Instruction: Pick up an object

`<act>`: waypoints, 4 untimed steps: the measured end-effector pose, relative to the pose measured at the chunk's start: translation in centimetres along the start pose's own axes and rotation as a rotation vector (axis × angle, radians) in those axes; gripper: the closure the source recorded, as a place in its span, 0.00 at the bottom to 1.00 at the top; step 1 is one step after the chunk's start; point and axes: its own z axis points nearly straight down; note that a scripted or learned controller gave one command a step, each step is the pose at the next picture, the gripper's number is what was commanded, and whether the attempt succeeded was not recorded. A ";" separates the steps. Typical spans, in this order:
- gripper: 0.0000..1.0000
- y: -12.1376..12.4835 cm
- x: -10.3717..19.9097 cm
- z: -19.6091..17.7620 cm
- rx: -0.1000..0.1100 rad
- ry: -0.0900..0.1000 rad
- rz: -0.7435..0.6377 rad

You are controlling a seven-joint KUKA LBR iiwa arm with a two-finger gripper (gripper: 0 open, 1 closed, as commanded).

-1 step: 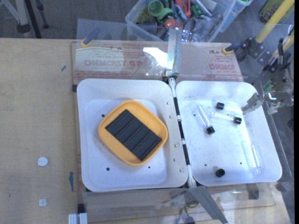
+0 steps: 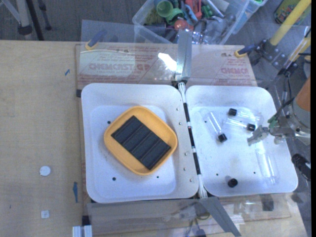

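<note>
The gripper (image 2: 264,134) is hovering over the right bin (image 2: 276,184) near its right wall, and whether it is spread or closed is too blurred to tell; nothing is visibly held. The nearest pickable thing, a clear vial (image 2: 241,123) with a black cap, is lying just left of it, long axis running left-right, slightly tilted. Another vial (image 2: 216,126) is lying further left. The yellow tray (image 2: 140,140) is sitting well apart in the left bin (image 2: 94,147).
</note>
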 end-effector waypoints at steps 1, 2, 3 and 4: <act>0.00 3.3 -0.6 5.2 -0.005 0.009 -0.051; 0.00 8.4 0.7 2.8 -0.004 -0.002 -0.092; 0.00 8.5 0.8 6.2 -0.003 -0.002 -0.094; 0.00 7.5 2.6 6.2 -0.003 -0.001 -0.078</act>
